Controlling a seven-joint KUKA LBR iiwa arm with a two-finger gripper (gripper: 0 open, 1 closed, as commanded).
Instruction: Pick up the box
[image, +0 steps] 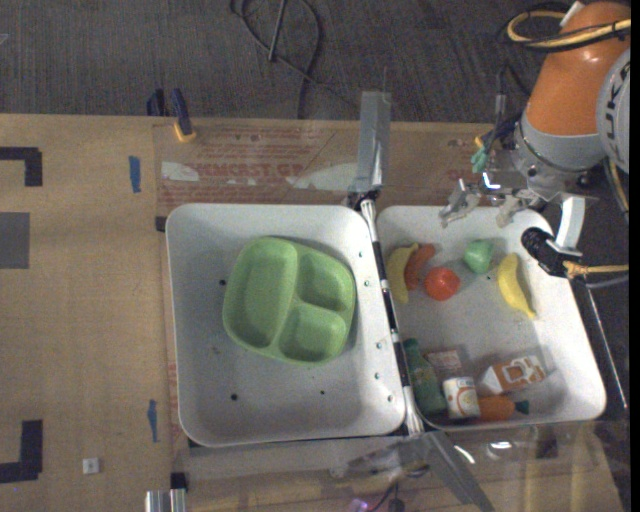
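The hand (488, 203) hangs spread apart and holding nothing over the far edge of the right bin (590, 375), so next it must reach down to the box (517, 373) by the near edge.

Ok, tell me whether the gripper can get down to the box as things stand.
Probably yes. The box lies near the front of the right bin with its top uncovered. The gripper hangs over the bin's far edge, and nothing stands between them.
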